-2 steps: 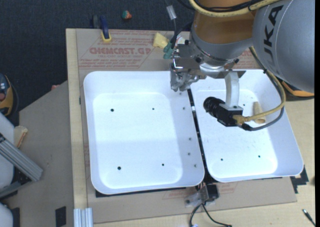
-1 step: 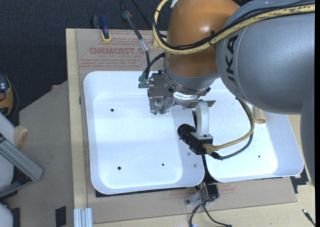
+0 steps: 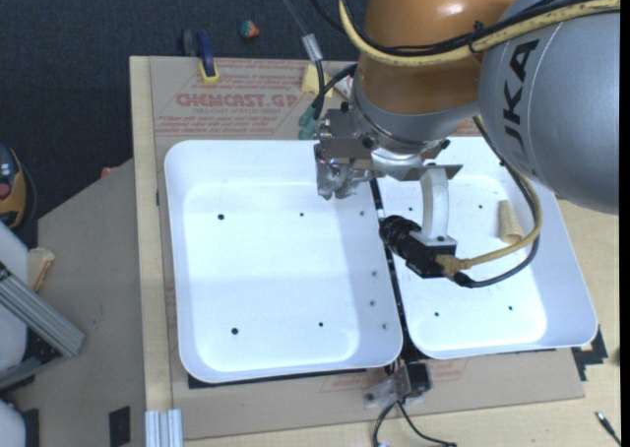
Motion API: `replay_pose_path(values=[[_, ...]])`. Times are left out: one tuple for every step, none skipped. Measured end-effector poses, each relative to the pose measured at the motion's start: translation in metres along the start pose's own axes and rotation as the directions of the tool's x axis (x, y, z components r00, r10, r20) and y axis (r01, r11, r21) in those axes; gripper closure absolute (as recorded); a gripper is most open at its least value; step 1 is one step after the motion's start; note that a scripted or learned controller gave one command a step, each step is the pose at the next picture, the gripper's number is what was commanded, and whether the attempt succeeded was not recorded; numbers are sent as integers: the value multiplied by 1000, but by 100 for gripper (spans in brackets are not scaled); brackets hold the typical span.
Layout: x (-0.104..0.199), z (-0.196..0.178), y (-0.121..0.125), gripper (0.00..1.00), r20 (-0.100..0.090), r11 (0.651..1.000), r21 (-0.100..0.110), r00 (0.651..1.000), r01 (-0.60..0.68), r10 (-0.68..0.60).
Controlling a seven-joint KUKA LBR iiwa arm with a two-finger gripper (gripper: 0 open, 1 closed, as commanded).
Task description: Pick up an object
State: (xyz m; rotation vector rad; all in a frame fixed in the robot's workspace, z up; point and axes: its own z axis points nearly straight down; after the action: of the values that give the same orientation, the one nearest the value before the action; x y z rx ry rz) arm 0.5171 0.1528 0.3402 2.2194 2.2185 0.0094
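Camera view: the claw (image 3: 338,179) hangs over the left bin (image 3: 197,337), grip unclear, well apart from a tan block (image 3: 509,222), perhaps wooden.

two bins (image 3: 197,268) side by side, small block (image 3: 509,221) in right bin

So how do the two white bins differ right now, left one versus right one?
The left bin shows its floor bare and lit across most of its width, while the right bin is largely covered by the arm and its cables. The right bin has a small tan object near its far right side; the left bin's visible floor shows only small dark dots. The tool hangs over the left bin's far right corner. Both are shallow, white, round-cornered.
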Motion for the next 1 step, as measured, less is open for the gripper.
replay_pose_path(values=[[76, 62, 38, 100, 1, 1000, 8, 1000, 7, -7]])
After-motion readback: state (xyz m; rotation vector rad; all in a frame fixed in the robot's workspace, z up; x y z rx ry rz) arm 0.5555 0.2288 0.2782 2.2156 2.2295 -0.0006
